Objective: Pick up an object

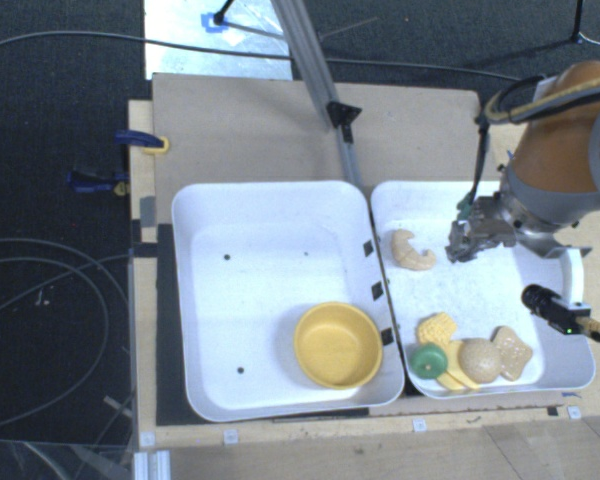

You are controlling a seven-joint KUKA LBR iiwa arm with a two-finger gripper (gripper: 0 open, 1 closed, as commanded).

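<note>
Yellow bowl sits at five o'clock in the left bin, pastry at ten o'clock in the right bin; claw, state indeterminate and holding nothing visible, should shift toward nine o'clock, centre over it, then descend.

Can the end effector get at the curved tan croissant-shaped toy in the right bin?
Probably yes: the end effector is just right of the curved tan croissant-shaped toy, with bare bin floor between them.
</note>
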